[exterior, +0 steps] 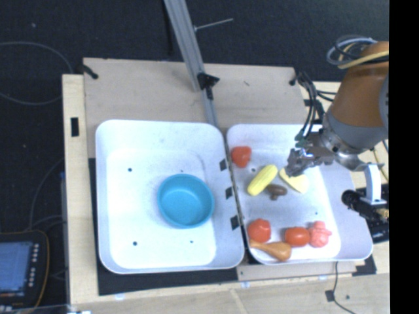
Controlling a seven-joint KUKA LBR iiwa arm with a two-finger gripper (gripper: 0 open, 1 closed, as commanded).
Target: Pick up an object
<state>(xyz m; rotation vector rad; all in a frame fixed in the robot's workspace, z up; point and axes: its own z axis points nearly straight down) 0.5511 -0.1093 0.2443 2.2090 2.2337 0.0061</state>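
1. Where the gripper (pixel 296 167) meets it, a pale yellow wedge (pixel 295 182) lies in the right bin (pixel 340 241); finger state cannot be told.
2. Corn (pixel 262 179) and a brown lump (pixel 277 191) sit just beside it.
3. Tomatoes (pixel 259 229), a pear (pixel 275 249) and a pink piece (pixel 319 234) lie nearer the front.
4. Blue bowl (pixel 186 200): left bin (pixel 114 175).

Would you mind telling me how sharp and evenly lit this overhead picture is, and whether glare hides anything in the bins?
In the camera view: soft overall, small toys like the yellow corn lack fine detail; lighting is even, with faint shadows; the left bin and right bin look bright white, nearly washed out, yet nothing is hidden; the blue bowl reads clearly; the gripper is blurry.
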